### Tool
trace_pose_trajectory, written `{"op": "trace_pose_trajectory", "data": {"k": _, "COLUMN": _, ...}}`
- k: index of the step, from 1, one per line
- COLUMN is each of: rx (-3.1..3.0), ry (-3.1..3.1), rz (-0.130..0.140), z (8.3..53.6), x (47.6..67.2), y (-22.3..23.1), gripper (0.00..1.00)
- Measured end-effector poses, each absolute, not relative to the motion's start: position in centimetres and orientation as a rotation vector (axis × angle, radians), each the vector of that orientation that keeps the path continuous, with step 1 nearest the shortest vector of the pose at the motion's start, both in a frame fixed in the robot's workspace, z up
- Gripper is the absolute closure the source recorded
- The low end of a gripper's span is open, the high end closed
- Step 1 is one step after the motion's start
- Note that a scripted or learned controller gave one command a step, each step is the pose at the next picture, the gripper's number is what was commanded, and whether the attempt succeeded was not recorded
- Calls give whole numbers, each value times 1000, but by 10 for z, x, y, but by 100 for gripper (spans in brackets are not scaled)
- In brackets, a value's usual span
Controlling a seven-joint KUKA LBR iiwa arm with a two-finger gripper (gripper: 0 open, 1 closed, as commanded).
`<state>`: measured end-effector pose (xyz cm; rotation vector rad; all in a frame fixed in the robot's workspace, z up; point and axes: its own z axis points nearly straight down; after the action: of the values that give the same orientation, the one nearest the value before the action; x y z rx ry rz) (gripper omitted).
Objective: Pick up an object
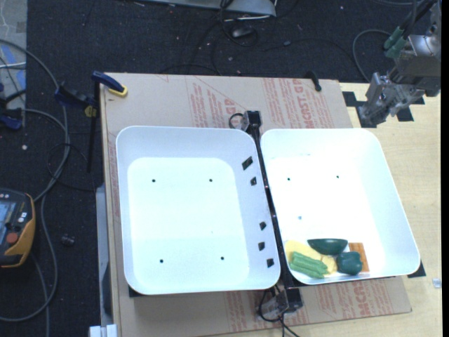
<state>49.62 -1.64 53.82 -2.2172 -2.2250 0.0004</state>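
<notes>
Objects for picking sit bunched in the near corner of the right bin [393,188]: a dark green bowl-like piece [327,245], a ridged green piece [307,265], a teal lump [349,263], with yellow and orange bits under them. Off past the bin's far right corner, the gripper [379,102] is too small to tell whether it is spread or closed. Best, I judge, to descend on the ridged piece at the cluster's edge, well apart from the bin wall.
</notes>
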Motion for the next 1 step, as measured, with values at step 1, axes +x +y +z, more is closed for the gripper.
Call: {"op": "trace_pose_trajectory", "data": {"k": 1, "rx": -2217, "ry": -2225, "rz": 0, "z": 538, "x": 496, "y": 20, "gripper": 100}}
